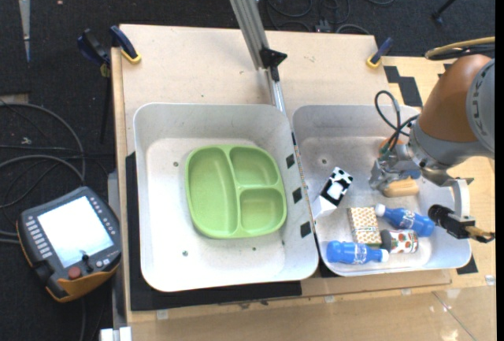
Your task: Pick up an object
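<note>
- In the right bin (315,144), nearest its front rim, a blue bottle (354,253) lies on its side.
- Just beside it to the right sits a small can (400,242) with red spots, and just behind those a checkered box (363,224).
- A second blue bottle (407,220) lies behind the can, slanted, near the box.
- A black-and-white block (336,186) rests further back, toward the bin's left wall, apart from the rest.
- A tan block (401,187) lies at the right side of the bin, just beside the gripper (387,174).
- The gripper hangs low over the right bin, with the tan block at its tip; whether its grip is apart or together cannot be told.
- The arm (461,107) comes in from the right, orange band above grey wrist.
- In the left bin (157,174) a green divided plate (236,190) lies flat near the middle.
- A metal pole (246,5) rises slantwise from between the bins at the back.
</note>
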Action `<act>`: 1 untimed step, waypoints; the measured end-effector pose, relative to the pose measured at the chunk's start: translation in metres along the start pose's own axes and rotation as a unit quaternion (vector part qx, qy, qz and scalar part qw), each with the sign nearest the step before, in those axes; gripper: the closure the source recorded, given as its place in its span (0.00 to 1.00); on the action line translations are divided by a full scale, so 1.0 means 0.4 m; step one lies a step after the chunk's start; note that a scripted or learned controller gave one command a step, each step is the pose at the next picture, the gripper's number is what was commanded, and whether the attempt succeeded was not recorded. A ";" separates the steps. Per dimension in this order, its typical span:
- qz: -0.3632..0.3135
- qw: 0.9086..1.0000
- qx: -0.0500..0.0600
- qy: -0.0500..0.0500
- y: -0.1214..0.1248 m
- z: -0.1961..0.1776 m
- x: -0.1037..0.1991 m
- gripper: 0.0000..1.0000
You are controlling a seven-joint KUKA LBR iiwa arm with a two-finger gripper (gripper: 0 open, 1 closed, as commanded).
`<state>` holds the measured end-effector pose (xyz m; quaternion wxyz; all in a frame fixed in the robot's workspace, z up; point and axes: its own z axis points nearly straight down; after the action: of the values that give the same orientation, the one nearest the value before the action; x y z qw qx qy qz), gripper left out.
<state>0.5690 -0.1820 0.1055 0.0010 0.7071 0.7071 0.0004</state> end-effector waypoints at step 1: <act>-0.002 1.000 -0.002 0.000 0.017 -0.116 0.016 1.00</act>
<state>0.5756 -0.1754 0.1519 0.0026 0.7058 0.7084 0.0015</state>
